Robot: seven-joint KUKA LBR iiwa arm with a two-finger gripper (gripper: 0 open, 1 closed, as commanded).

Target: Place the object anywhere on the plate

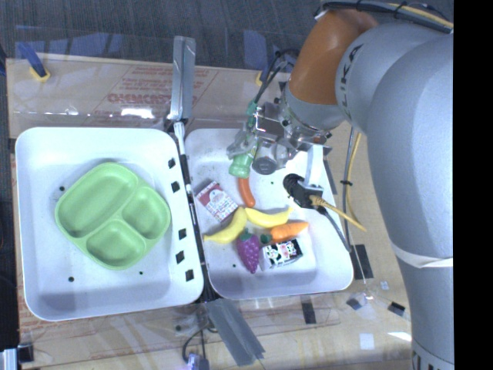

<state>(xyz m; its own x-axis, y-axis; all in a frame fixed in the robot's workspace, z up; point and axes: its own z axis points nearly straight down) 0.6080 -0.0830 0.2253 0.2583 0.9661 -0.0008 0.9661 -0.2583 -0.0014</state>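
In the right bin (339, 272), gripper (245, 154), grip state unclear, over a green bottle (242, 163); no legible labels.

Bright, even light; slightly soft focus

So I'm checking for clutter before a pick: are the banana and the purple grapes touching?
Touching. In the camera view the grapes sit right under the banana, their top edge meeting the banana's underside with no white bin floor between them.
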